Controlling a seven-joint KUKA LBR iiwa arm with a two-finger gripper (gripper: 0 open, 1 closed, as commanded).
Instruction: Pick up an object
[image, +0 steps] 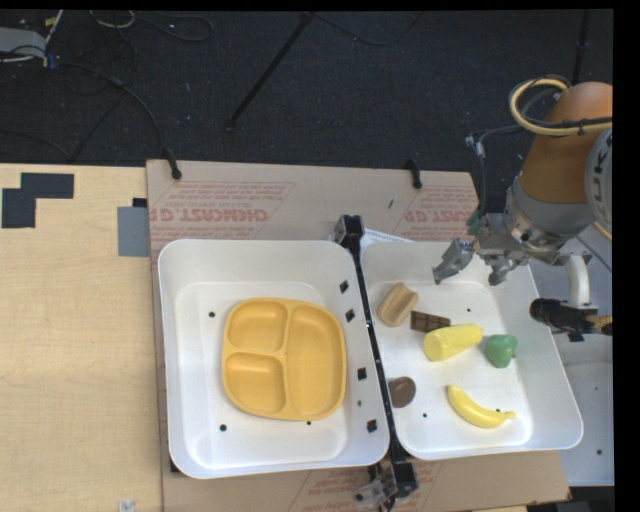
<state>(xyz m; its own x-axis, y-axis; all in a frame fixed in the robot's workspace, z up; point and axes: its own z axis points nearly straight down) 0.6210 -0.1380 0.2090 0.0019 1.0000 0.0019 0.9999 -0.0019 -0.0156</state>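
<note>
So the arm comes in from the upper right of the frame, and its gripper hangs over the top edge of the right bin, fingers spread apart with nothing between them. My guess is it's parked up there so it can drop straight down on something without knocking the rest around.

All the pickable stuff sits in that right bin, middle-right of the frame: a tan block near the divider, a small dark brown piece just beside it, a yellow chunk touching or nearly touching a green thing, a banana lower down, and a brown round thing near the bin's left wall. They're loosely scattered, which probably helps a two-finger grab. The tan block and dark piece look closest to the gripper.

The left bin just holds a yellow divided plate, lying flat in the middle.

Readable text: the cardboard under the bins has red print, upside down, something like "CHEMCRAFT" plus smaller lines I can't read.
</note>
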